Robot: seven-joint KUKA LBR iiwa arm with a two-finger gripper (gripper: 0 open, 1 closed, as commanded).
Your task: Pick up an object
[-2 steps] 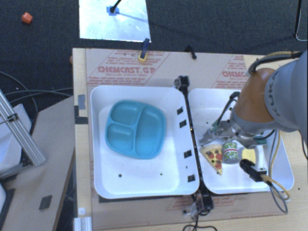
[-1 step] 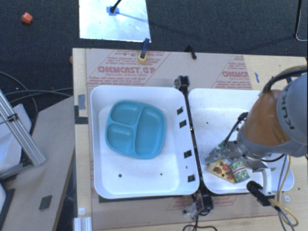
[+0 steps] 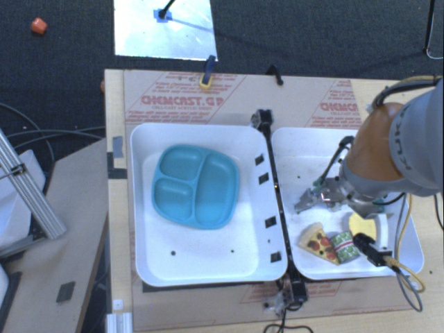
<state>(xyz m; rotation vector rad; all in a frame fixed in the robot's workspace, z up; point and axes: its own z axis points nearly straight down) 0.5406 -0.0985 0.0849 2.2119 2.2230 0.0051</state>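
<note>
1. Two white bins side by side: left bin (image 3: pixel 149 255), right bin (image 3: pixel 305 151).
2. Grey arm (image 3: pixel 409 144) over the right bin.
3. Blue divided plate (image 3: pixel 196 186) in the left bin.
4. Gripper (image 3: pixel 305 203) low in the right bin, fingers slightly apart, clamped on nothing.
5. Pizza slice (image 3: pixel 318 241), green packet (image 3: pixel 345 247), yellow piece (image 3: pixel 361 224) near the gripper.

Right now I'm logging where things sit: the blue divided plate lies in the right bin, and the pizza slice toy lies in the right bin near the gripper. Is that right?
Not quite. The camera view shows the blue divided plate in the left bin, not the right. The pizza slice toy does lie in the right bin, near the gripper.
</note>
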